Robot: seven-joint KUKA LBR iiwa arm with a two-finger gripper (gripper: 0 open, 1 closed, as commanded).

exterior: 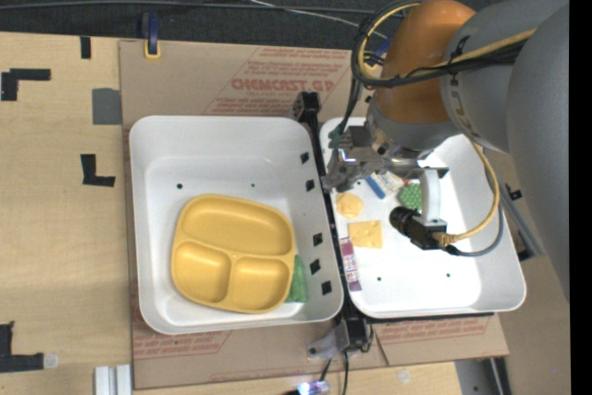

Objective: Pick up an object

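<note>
Under the gripper [356, 169], at the right bin's [481, 291] upper-left corner, lie a round yellow piece [349, 204], a yellow wedge [365, 234] and a blue item [377, 187], close together; whether the fingers are apart I cannot tell; crowding against the wall could spoil a grasp, or nudge pieces aside; the yellow tray [231, 252] sits in the left bin [153, 199].

The grey KUKA iiwa arm [518, 60] reaches in from the right of the camera view, its orange band [421, 60] rounded above the wrist and turned toward the lens. Yellow and black cables loop around the wrist housing. The gripper [356, 164] hangs below the band, pointed downward at the left end of the arm, its 2 fingers hidden from clear sight.
</note>
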